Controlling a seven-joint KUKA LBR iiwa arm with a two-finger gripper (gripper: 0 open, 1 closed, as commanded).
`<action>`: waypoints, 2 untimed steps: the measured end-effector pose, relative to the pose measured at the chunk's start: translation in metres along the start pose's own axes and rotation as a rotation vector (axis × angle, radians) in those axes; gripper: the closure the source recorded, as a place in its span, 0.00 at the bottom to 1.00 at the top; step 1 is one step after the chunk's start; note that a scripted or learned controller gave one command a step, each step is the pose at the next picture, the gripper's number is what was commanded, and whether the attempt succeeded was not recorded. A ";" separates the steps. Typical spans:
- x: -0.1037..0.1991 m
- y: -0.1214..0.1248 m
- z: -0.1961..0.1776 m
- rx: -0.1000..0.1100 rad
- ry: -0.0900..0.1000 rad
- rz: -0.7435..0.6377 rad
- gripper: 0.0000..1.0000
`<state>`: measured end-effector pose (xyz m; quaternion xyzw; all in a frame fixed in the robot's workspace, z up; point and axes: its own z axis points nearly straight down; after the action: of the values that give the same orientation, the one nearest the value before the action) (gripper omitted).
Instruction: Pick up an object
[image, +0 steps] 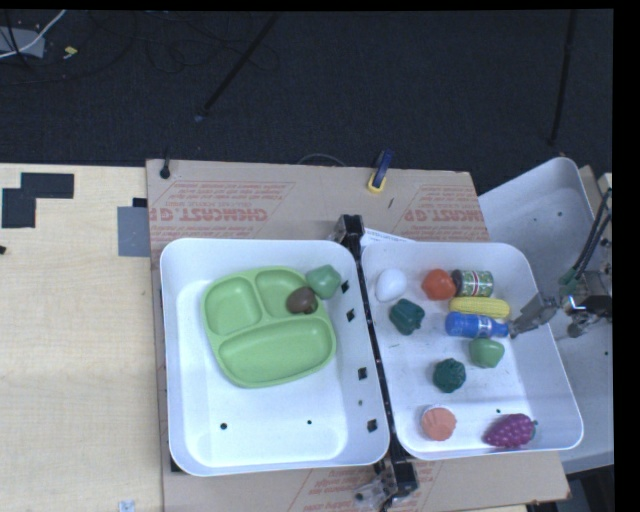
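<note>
The right bin (545, 385) holds several toy foods: a white egg (390, 285), a red tomato (437, 284), a small can (475, 281), a yellow corn cob (478, 307), a blue bottle (474, 325), a green pepper (487, 352), two dark green pieces (406, 316) (449, 375), a peach (438, 423) and purple grapes (510, 431). My gripper (528, 318) reaches in low over the bin's right rim, its tip just right of the blue bottle. Nothing is visibly held.
The left bin (200, 420) carries a green divided plate (268, 345) with a brown item (301, 300) on it and a pale green block (324, 281) at its edge. A black divider (365, 340) separates the bins. A grey panel (545, 205) stands at the right.
</note>
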<state>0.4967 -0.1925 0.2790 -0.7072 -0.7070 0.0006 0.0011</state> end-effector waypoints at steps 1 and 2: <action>0.003 0.000 0.043 0.004 0.002 -0.001 0.00; 0.007 0.007 0.090 0.004 0.002 -0.001 0.00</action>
<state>0.5031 -0.1850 0.1889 -0.7068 -0.7074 0.0014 0.0033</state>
